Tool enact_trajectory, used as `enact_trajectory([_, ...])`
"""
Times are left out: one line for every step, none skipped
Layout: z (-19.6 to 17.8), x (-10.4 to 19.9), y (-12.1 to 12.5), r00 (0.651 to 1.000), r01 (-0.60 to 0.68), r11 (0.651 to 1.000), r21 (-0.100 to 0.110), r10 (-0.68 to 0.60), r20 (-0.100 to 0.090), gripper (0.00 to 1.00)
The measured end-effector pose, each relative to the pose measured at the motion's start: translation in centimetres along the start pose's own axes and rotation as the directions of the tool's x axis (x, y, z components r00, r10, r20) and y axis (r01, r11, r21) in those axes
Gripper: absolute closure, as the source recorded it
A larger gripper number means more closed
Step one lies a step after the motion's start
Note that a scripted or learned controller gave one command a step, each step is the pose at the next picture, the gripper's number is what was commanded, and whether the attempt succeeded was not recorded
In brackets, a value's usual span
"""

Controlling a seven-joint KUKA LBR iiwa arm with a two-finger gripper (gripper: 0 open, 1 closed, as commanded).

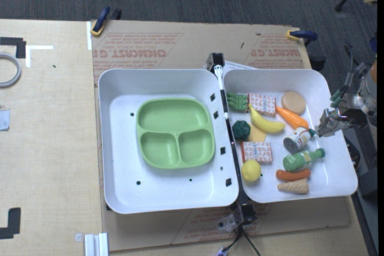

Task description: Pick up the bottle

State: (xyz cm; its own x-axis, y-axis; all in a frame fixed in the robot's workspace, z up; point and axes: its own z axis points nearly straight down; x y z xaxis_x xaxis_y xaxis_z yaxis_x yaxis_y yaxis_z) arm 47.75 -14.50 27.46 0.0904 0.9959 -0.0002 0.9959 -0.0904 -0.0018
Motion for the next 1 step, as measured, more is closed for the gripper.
enact_trajectory([-1.88,-5.48,0.51,1.0,0.017,1.0,-0.002,-0.017,0.002,1.0])
